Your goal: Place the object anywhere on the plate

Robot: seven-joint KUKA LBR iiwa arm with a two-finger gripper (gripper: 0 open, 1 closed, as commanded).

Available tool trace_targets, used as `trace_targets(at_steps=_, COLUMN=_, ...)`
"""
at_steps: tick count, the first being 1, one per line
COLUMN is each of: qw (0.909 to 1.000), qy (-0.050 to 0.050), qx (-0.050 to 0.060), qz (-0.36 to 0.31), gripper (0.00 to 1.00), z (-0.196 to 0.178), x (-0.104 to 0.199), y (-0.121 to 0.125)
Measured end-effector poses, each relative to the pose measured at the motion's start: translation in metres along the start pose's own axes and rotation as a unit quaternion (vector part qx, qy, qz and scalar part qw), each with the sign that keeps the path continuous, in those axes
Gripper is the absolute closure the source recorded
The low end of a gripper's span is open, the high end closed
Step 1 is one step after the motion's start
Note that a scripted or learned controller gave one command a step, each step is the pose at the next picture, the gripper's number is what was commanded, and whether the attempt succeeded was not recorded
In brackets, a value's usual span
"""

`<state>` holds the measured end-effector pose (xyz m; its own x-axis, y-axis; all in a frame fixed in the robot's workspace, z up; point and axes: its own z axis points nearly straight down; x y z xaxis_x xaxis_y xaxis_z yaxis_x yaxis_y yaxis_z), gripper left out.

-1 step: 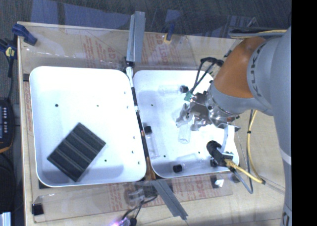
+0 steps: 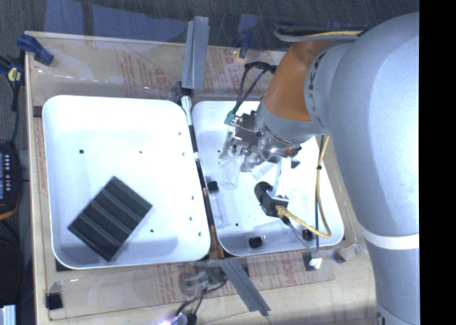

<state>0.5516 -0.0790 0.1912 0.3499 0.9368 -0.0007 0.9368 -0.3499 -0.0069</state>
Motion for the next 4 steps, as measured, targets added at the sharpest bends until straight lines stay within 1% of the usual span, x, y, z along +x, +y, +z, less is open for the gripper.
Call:
trace_targets(at_steps=1, qw=0.9999, qy=0.000, qx=0.000, qz=0.015, gripper=1.00, z=-0.020, x=0.079, y=-0.023)
trace_targets(at_steps=2, qw=0.9972, qy=0.000, qx=-0.001, qz=-0.075, gripper=1.00, z=0.001, x=0.144, y=-0.012)
trace_targets(at_steps=3, qw=0.9989, qy=0.000, qx=-0.001, qz=-0.048, gripper=1.00, z=-0.023, x=0.231, y=-0.021)
trace_targets(at_steps=4, qw=0.9859, qy=0.000, qx=-0.002, qz=-0.168, gripper=1.00, z=-0.110, x=0.220, y=-0.028)
